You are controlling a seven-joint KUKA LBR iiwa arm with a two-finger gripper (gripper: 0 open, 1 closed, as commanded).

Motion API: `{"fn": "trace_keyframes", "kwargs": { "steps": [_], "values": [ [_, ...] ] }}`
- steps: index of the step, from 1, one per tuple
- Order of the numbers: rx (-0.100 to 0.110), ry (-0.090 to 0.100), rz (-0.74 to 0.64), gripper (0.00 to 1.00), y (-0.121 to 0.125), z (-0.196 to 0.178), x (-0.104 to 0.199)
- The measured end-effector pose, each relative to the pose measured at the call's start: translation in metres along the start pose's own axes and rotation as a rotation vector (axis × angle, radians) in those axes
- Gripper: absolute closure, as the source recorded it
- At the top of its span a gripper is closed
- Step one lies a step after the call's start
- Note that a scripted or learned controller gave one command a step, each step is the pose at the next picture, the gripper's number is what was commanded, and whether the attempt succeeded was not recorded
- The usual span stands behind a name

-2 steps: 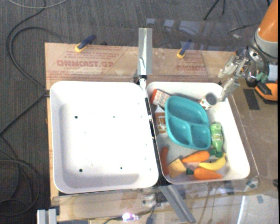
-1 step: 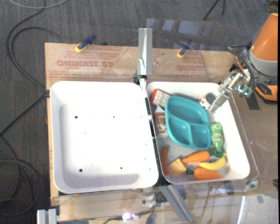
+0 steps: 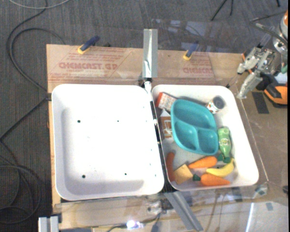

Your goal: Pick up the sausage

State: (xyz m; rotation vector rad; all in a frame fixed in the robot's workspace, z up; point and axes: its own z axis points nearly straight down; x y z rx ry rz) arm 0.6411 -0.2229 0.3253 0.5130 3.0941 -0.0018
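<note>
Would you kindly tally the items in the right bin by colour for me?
Orange: 2, carrots
Teal: 1, divided plate
Green: 1, bottle
Yellow: 1, banana
Reddish-brown: 1, sausage
Red: 1, packet
Total: 7

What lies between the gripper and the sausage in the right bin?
In the camera view, the teal divided tray lies between the gripper and the sausage, with a small can near the bin's upper right corner.

Two shallow white plastic bins (image 3: 106,93) are counted, side by side. One teal divided plastic tray (image 3: 193,127), two orange toy carrots (image 3: 203,162), one yellow toy banana (image 3: 222,169), one green plastic bottle (image 3: 224,140) and one reddish-brown sausage (image 3: 169,162) are counted.
</note>
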Motion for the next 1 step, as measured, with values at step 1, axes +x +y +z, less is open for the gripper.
{"fn": "trace_keyframes", "kwargs": {
  "steps": [1],
  "values": [
    [0.0,0.003,-0.144,0.0,-0.0151,0.0517,0.0517]
  ]
}}
